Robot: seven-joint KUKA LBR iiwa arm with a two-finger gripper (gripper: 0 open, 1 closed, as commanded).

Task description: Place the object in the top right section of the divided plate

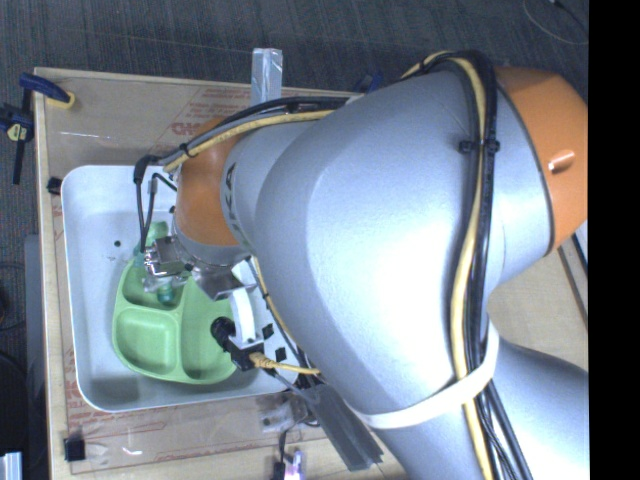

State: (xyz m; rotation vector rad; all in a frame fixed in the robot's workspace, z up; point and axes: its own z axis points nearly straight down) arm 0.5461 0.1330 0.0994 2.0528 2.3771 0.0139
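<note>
The only lettering in view is faint red print on the brown board (150, 108) under the white bin (90, 228), near the bin's upper edge. It runs at a slant and is partly covered by the arm (400, 268); the letters are too blurred to read.

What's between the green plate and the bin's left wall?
In the camera view, bare white bin floor lies between the plate and the left wall of the bin.
</note>
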